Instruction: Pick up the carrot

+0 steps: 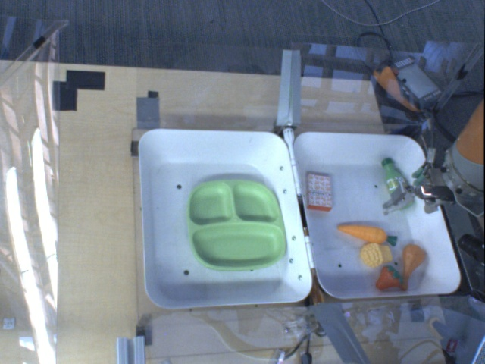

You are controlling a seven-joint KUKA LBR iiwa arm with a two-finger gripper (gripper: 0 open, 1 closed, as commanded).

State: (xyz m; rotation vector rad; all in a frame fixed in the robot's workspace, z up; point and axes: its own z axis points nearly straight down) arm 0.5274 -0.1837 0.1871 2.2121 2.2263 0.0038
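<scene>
- The carrot (363, 233) lay flat in the right bin (342, 285), toward its front edge, beside the corn cob (373, 256).
- The gripper (404, 196) hovered over the green bottle (391, 174); I could not tell its state.
- I judged the best approach was straight down, straddling the carrot's middle.

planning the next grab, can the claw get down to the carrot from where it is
Probably yes: the carrot lies bare on the right bin's floor, top uncovered, the claw just up-right; the corn crowds one side.
</scene>
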